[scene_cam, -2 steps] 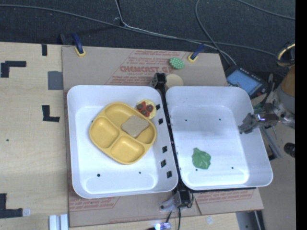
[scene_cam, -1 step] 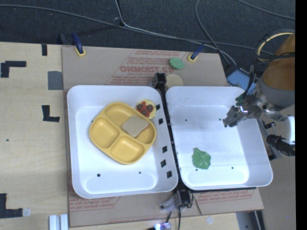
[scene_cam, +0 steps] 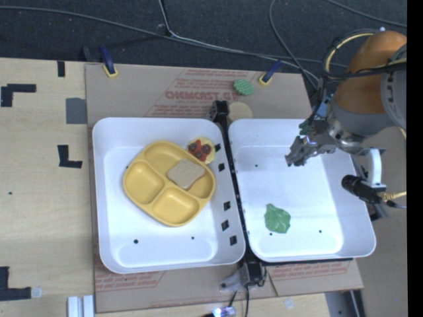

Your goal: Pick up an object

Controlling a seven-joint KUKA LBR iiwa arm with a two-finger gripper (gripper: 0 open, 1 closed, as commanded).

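Crumpled green soft lump (scene_cam: 277,218) low in right white bin (scene_cam: 330,246), gripper (scene_cam: 297,157) above it, apparently empty, opening unclear; reach stage, descent over lump needed.

Even overhead light, soft shadows, slight blur

tray (scene_cam: 149,190) in left bin (scene_cam: 109,243), lump (scene_cam: 277,218) in right bin (scene_cam: 350,243)

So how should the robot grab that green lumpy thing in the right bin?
Probably from straight above, pinching the green lump across its narrower middle. It lies low and alone on the right bin's flat floor, away from the walls, so the hand has room on every side.
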